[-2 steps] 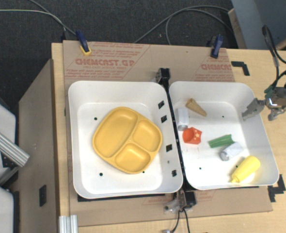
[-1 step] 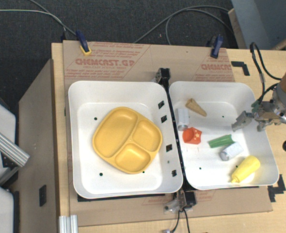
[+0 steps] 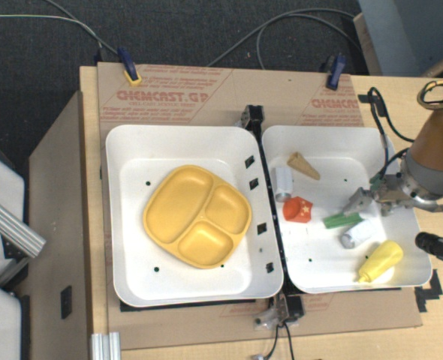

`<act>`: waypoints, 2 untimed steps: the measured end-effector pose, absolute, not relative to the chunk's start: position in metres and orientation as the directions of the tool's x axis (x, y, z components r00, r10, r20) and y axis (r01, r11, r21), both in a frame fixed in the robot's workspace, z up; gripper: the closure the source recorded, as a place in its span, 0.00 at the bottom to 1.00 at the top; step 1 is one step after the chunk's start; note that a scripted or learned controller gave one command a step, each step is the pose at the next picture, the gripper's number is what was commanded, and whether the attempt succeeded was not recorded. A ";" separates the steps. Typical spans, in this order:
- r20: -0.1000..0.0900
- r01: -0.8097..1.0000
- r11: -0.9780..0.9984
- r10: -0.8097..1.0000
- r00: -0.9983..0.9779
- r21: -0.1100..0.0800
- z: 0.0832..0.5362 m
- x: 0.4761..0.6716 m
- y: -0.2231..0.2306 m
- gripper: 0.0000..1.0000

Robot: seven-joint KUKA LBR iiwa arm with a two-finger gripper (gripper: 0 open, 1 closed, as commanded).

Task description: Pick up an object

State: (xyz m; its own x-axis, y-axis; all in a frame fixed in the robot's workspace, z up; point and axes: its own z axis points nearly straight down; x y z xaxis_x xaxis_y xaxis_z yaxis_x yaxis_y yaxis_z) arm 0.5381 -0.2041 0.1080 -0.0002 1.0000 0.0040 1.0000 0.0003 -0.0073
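One green stick (image 3: 342, 220) lies lengthwise left-right beside the end effector (image 3: 363, 200).

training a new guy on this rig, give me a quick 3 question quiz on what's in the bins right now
1. True or false: the yellow divided plate lies in the left bin.
2. Multiple choice: which item lies nearest the front edge of the right bin? A) tan wedge B) yellow bottle C) red piece
3. Fill in: the green stick lies just to the ____ of the red piece in the camera view, close to the tool.

Key
1. True.
2. B.
3. Right.
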 end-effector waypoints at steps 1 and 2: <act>0.001 1.000 0.000 1.000 0.000 0.002 0.123 0.540 -0.205 1.00; -0.002 1.000 0.002 1.000 -0.002 0.006 0.180 0.541 -0.195 1.00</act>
State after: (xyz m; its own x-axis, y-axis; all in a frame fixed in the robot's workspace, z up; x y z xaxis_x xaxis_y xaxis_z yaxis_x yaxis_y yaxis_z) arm 0.5412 -0.1947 0.1798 -0.0024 1.0000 -0.0017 1.0000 0.0024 0.0060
